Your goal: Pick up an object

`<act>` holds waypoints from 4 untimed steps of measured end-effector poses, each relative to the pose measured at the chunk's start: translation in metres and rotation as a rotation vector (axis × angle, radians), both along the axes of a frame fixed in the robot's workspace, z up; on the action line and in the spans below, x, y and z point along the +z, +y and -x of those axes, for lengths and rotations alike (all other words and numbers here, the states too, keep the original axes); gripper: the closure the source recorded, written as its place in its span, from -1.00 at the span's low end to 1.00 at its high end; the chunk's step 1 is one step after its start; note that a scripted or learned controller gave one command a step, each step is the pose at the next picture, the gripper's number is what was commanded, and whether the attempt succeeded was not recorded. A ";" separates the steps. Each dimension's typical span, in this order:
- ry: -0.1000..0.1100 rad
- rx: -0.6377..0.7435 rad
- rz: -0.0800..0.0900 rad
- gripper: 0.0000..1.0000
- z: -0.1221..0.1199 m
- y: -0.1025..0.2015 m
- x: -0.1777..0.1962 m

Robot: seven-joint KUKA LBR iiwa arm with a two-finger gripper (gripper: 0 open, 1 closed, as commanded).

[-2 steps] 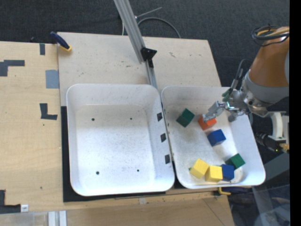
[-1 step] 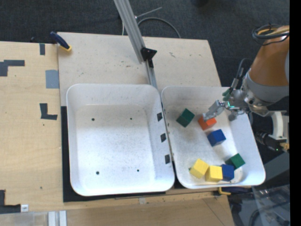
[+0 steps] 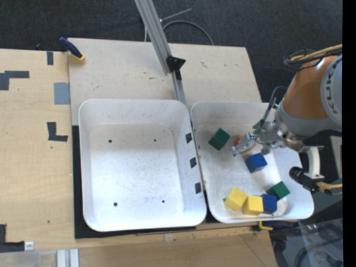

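While the arm [image 3: 311, 102] is reaching into the right bin [image 3: 300, 204] | jaws are hovering over the blue cube [image 3: 256, 163], state unclear | green cube [image 3: 219, 139] is lying nearby.

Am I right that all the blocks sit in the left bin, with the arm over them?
Not quite: the blocks, such as the green block and blue block, sit in the right bin, as the camera view shows. The arm is over them.
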State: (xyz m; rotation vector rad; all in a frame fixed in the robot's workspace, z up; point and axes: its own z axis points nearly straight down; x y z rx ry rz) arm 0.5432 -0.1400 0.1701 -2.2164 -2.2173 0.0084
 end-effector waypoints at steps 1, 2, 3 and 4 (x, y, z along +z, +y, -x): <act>-0.019 -0.002 0.010 -1.00 -0.005 -0.002 -0.056; -0.034 0.002 0.010 -1.00 -0.010 -0.003 -0.055; -0.037 0.002 0.011 1.00 -0.011 -0.002 -0.046; -0.013 0.001 0.002 1.00 -0.011 0.001 0.017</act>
